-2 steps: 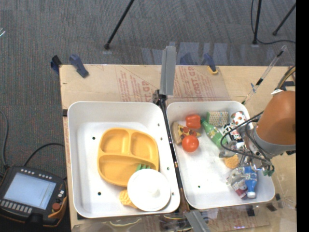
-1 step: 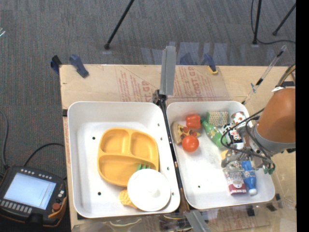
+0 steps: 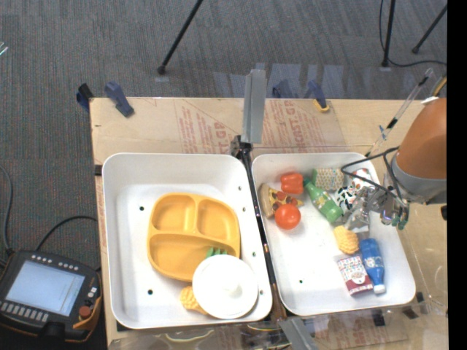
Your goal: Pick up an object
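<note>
The right bin (image 3: 314,286) holds several small items. A red tomato (image 3: 287,216), an orange-red pepper (image 3: 291,183) and a pizza slice (image 3: 270,197) lie at its left. A green bottle (image 3: 323,201) and a pale speckled block (image 3: 328,177) sit mid-back. A yellow corn piece (image 3: 346,239), a blue bottle (image 3: 371,262) and a red carton (image 3: 354,275) lie at front right. My gripper (image 3: 368,208) hangs low over the bin's right side, beside a black-and-white toy (image 3: 348,194) and just above the corn piece. I see nothing clearly held.
The left bin (image 3: 124,195) carries a yellow divided tray (image 3: 186,232), a white round lid (image 3: 225,286), a green bit (image 3: 214,251) and a yellow waffle piece (image 3: 188,297). A metal post (image 3: 253,111) stands behind the divider. A teach pendant (image 3: 47,290) lies on the floor.
</note>
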{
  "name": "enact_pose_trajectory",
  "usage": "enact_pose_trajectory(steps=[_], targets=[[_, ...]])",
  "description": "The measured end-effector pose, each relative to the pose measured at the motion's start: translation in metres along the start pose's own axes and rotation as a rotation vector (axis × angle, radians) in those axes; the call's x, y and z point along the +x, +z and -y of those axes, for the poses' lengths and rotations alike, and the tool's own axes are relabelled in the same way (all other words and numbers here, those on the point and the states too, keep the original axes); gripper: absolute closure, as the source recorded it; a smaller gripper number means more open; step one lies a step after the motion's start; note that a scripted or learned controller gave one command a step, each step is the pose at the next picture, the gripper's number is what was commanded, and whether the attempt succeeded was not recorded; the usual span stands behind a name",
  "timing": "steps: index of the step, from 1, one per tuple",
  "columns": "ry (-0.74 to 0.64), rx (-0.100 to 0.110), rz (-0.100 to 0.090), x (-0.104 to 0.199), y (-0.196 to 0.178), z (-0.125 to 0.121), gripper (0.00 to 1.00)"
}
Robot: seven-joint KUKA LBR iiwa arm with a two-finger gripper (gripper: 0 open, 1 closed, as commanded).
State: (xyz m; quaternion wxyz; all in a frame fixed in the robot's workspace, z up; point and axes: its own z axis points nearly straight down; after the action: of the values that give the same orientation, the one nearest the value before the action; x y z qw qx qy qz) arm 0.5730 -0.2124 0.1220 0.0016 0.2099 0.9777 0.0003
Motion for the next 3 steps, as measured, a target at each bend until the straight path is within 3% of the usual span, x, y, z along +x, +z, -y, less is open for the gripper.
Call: enact_pose_trajectory(steps=[1, 2, 3], targets=[[0.430, 0.002, -0.006, 0.013, 0.010, -0.047, 1.00], [0.428, 0.002, -0.005, 0.013, 0.009, -0.048, 0.00], [0.264, 0.009, -0.015, -0.007, 0.035, -0.067, 0.00]])
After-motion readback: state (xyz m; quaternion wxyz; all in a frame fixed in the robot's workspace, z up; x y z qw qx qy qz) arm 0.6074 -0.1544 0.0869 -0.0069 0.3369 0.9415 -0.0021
